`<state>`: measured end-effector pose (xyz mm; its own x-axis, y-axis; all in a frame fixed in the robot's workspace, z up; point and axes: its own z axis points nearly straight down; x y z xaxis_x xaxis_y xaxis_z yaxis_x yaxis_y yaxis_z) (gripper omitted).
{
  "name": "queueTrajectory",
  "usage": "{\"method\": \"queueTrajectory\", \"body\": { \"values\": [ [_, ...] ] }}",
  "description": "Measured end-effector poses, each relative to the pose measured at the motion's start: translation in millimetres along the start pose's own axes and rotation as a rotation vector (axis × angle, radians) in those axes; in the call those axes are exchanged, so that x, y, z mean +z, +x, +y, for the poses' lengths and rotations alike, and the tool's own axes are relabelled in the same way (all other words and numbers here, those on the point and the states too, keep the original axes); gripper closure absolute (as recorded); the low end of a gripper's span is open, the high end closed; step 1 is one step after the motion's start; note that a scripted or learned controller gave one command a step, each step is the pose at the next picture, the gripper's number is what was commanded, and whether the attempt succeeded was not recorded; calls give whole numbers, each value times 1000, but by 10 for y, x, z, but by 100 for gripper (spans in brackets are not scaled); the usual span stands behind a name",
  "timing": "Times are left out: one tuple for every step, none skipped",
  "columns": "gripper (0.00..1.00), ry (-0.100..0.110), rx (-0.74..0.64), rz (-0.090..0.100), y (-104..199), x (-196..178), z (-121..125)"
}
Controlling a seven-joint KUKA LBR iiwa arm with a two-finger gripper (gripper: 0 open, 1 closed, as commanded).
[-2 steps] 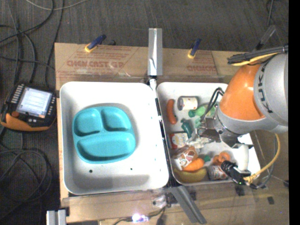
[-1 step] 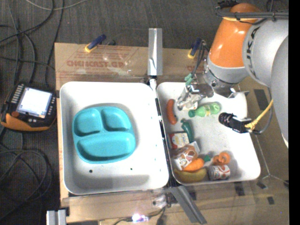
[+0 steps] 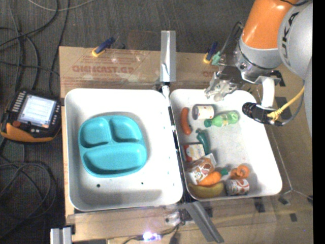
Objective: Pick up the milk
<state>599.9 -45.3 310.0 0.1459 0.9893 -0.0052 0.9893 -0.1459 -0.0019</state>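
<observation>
The right bin (image 3: 271,159) holds a small red and white carton (image 3: 194,151) near its left wall, which looks like the milk. It lies among other groceries, in front of a dark green item (image 3: 203,138). My gripper (image 3: 218,90) hangs over the bin's back edge, just behind a white can (image 3: 204,111) lying on its side and a green bottle (image 3: 223,119). The gripper is well clear of the carton, up and to the right of it. Nothing shows in its grasp.
An orange sausage (image 3: 186,121), a printed pouch (image 3: 201,169), a carrot (image 3: 212,178), a banana (image 3: 209,189) and a tin (image 3: 237,187) also crowd the right bin. The left bin (image 3: 76,187) holds a teal divided plate (image 3: 113,145). A pendant (image 3: 30,115) lies far left.
</observation>
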Motion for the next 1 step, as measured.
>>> {"method": "queueTrajectory", "body": {
  "values": [
    [100,2,-7,0,-185,733,6]
  ]
}}
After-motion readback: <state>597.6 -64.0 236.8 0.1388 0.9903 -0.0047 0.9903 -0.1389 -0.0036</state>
